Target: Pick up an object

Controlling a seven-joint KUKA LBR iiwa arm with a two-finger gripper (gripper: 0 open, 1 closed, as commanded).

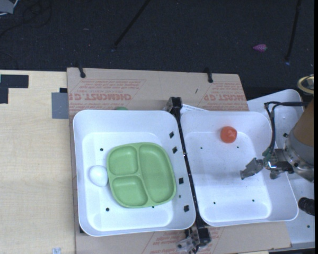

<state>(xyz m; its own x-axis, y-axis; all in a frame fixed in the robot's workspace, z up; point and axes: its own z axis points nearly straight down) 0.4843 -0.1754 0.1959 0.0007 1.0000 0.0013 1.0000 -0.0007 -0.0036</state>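
Gripper [253,169], which I read as spread and holding nothing, sits low at the right bin's [222,216] right side, with the orange ball [228,134] apart from it, up-left toward the far wall.

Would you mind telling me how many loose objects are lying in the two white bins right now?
3. A green divided plate fills the left bin, a white ball touches its left edge, and an orange ball lies near the right bin's far side. Nothing looks hidden.
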